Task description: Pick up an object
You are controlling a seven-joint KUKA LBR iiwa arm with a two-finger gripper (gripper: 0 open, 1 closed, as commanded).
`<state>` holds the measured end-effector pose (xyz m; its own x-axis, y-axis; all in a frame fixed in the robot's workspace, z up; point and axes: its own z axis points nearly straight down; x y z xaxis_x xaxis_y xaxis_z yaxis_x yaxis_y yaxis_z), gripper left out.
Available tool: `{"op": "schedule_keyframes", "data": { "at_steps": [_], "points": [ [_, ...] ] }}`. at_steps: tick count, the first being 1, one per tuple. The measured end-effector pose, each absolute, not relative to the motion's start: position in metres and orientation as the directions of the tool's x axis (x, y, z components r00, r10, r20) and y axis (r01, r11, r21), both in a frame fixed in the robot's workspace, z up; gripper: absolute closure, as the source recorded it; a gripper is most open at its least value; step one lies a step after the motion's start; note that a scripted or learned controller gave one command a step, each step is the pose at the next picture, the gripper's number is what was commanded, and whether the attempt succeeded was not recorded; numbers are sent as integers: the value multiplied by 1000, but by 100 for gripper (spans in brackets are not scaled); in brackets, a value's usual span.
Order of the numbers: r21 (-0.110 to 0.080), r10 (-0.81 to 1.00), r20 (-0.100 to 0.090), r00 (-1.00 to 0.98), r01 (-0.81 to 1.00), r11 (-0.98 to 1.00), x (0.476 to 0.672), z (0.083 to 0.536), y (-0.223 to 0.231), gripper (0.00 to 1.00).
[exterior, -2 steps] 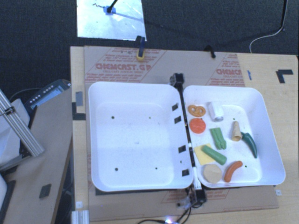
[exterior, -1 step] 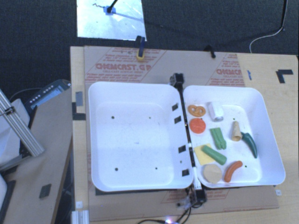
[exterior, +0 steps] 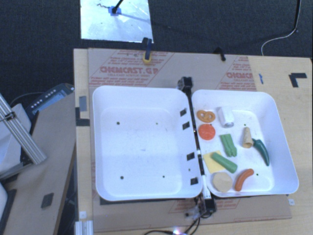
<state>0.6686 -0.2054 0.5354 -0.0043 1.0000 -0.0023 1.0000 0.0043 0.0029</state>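
The right bin [exterior: 281,126] holds several toy foods. A pretzel [exterior: 206,115] and a red tomato slice [exterior: 207,131] lie near its left wall. A white cylinder [exterior: 225,116] sits at the top, with a green ridged piece [exterior: 228,145] and a tan cone [exterior: 247,137] below it. A dark green pepper [exterior: 262,151] lies to the right. A yellow wedge [exterior: 211,161], a green cucumber [exterior: 224,162], a round beige cookie [exterior: 222,181] and an orange sausage [exterior: 244,179] rest near the front.
The left bin [exterior: 142,146] stands beside the right one, joined by a black clip strip [exterior: 191,136]. Both rest on a cardboard sheet [exterior: 132,70]. A shiny metal plate [exterior: 116,13] lies at the back, and a grey device [exterior: 49,99] sits at the left.
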Motion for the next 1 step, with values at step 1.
{"op": "schedule_keyframes", "data": {
  "at_steps": [1],
  "points": [
    [3,1000,-2,-4,1000,4,669,535,-205,100]
  ]
}}
